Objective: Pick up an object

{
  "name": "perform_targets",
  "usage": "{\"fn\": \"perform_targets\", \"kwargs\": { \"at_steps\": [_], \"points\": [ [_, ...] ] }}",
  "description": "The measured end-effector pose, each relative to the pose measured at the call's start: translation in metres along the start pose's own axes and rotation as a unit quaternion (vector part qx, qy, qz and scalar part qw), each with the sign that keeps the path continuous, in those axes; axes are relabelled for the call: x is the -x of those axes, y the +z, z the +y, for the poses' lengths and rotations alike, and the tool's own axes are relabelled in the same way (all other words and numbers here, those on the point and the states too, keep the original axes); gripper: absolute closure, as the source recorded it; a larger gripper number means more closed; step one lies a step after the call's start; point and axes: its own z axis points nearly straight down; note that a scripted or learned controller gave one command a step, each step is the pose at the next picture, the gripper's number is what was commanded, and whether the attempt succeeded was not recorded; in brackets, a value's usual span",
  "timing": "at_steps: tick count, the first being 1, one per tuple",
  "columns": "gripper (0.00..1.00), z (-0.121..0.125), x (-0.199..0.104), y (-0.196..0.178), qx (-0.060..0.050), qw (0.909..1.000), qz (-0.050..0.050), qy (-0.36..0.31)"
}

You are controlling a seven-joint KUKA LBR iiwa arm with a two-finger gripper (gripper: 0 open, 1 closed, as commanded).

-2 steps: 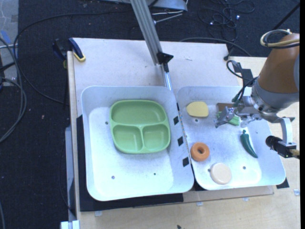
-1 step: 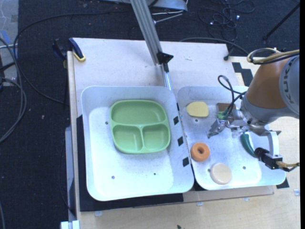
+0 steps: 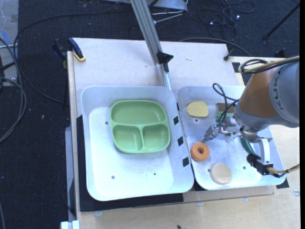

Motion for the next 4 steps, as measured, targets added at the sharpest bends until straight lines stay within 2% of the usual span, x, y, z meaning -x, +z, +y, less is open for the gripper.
{"fn": "perform_targets", "kwargs": {
  "at_steps": [1,2,3,4],
  "points": [
    [1.0,0.001,0.001,-0.013,0.002,1.0,-0.001,0.0],
    [1.0,-0.004,-0.002,-0.058,0.0,1.0,0.001,-0.001],
    [1.0,0.007,-0.007,-0.111,0.002,1.0,0.0,-0.002],
    [1.0,0.008,-0.007,-0.125,0.0,1.0,0.001,-0.001]
  ]
}}
